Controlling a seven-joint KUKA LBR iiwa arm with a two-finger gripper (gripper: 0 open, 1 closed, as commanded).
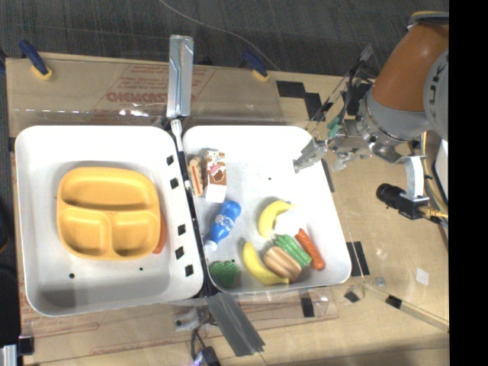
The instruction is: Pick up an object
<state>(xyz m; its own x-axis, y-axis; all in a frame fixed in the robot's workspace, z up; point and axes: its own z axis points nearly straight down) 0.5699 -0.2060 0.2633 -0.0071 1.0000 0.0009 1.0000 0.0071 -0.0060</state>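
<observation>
Nothing is held yet: the gripper (309, 158) hovers at the right bin's (255, 139) edge, state unclear; next, descend toward the banana (271, 213).

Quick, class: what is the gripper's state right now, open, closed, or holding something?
Gripper: cannot be told from this view. It sits over the right bin's far right corner, with no object seen in it.
</observation>
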